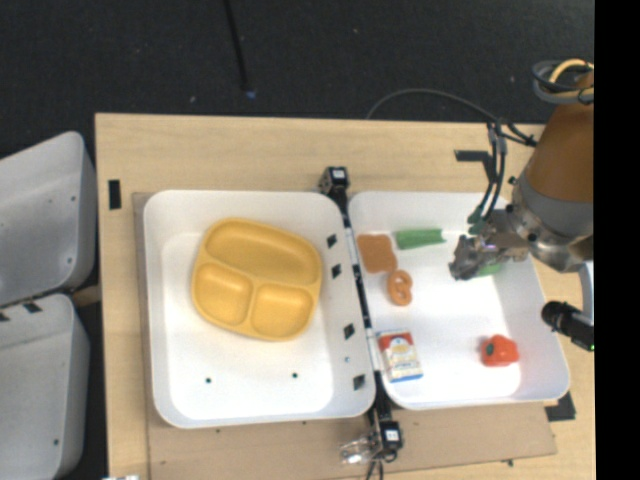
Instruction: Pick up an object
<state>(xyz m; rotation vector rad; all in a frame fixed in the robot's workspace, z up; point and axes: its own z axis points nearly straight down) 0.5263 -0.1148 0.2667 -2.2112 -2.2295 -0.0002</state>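
In the right bin lie a brown flat piece, a green bar, a small orange ring-shaped item, a small carton with a red top and a red pepper-like item. My gripper hangs low over the upper right part of this bin, just right of the green bar. Something green shows beside the gripper tip, and I cannot make out what it is.
A yellow divided plate lies in the left bin. A black divider with clips runs between the bins. Cables loop over the bench behind the right bin. The arm comes in from the right.
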